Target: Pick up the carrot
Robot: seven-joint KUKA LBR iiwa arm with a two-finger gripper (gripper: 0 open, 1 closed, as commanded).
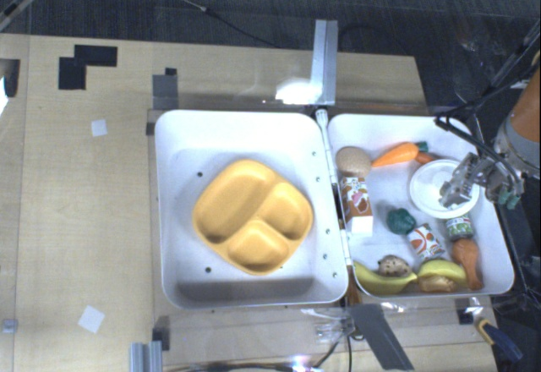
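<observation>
The carrot [396, 154], orange with a green top, lies near the far wall of the right bin [505, 277], pointing left. My gripper [457, 188] hangs over the right edge of a small white plate [429, 184], to the right of the carrot and a little nearer the camera. It is apart from the carrot. The fingers look open, with nothing between them.
The right bin also holds a brown bun [353, 161], a carton [357, 199], a teal item [400, 219], a can [425, 239], a banana [382, 279], a lemon [441, 270] and an orange-brown vegetable [467, 259]. A yellow divided plate [252, 215] sits in the left bin [173, 193].
</observation>
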